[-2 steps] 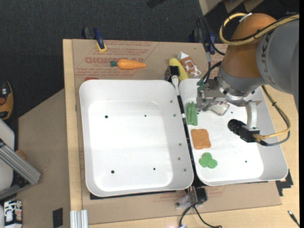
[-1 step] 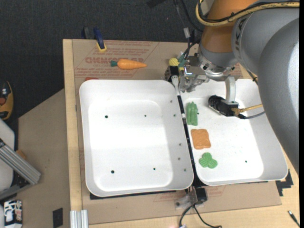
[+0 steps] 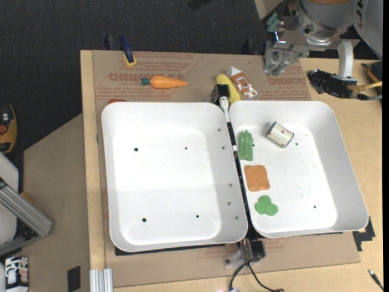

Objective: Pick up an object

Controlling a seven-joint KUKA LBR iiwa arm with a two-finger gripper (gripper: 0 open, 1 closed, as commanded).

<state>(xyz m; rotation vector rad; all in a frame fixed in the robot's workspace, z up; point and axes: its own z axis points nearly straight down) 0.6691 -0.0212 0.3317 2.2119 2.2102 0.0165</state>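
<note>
- Here, four small things are seen in the right bin (image 3: 340,163), in the right half of the frame: a can (image 3: 279,134), a green piece (image 3: 245,145), an orange piece (image 3: 257,177) and a green lump (image 3: 265,206).
- The can is lying on its side in the upper part of the bin. It is judged to be stiff, light and somewhat slippery, and it may roll when touched; it would best be taken across its round body, from above.
- The green piece is lying close to the bin's left wall, so little room is left there for a finger.
- The orange piece looks flat and thin; it is judged hard to take hold of from above, because nearly no side is offered to the fingers.
- The green lump, near the lower edge of the bin, looks light and perhaps soft; its bumpy sides could be squeezed.
- The gripper (image 3: 279,62) is seen at the upper right of the frame, above the bench beyond the bin's far rim, well apart from all four things.
- Nothing is seen held by it, and nothing is touched by it.
- How wide it is set cannot be told, as the view is too small and blurred there.
</note>
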